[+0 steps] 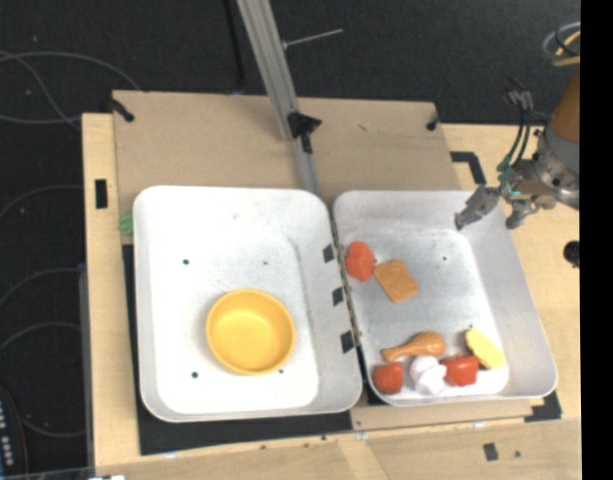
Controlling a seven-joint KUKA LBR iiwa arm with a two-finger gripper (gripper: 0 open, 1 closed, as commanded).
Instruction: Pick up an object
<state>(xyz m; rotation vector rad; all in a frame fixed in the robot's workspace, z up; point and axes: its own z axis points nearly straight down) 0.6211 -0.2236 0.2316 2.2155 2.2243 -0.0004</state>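
Claw (494, 211) poised over the far right corner of the right bin (438, 226), fingers spread apart and clamped on nothing, probably parked high and to the side so as to leave the pieces below free for a descent.

Nearest to the claw, down and to its left: a tan slice of bread (396, 281) and, just beside that, an orange tomato (360, 261) against the bin's left wall.

Further down, well apart from the claw, huddled along the near wall as though slid into the corner: a drumstick (417, 347), a yellow lemon (484, 348), a red pepper (462, 369), a white lump (425, 376) and a second red piece (388, 376), several touching.

Far to the left, in the other bin (176, 228): a yellow bowl (250, 331), upright.

No brand, label or legible writing anywhere.

Best candidate, by judgement: the bread, lying alone enough for a clean grip.
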